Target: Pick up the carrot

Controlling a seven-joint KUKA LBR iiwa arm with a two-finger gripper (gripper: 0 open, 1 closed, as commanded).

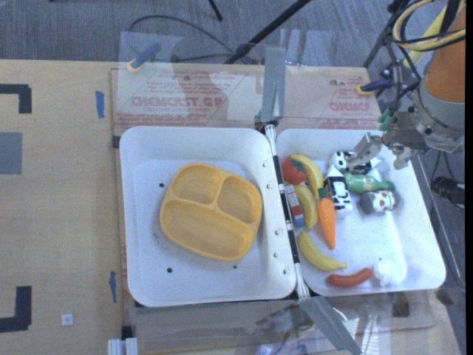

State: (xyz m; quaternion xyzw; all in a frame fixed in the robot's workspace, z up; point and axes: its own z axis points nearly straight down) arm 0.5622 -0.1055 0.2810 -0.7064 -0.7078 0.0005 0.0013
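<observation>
Nearest you, the carrot (327, 222) lies in the right bin (425, 231), just right of the bins' shared rim, among bananas. Left of it, a yellow divided plate (211, 211) fills the left bin (137, 220). Beyond, the pincer (384, 151) hovers, fingers apart, gripping nothing; grey carpet (89, 21) lies past the wooden bench (52, 198).

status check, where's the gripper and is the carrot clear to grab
Gripper above right bin's far edge, nothing held. Carrot flat in that bin, untouched. Crowded: banana touching one side, cow toy near its top.
</observation>
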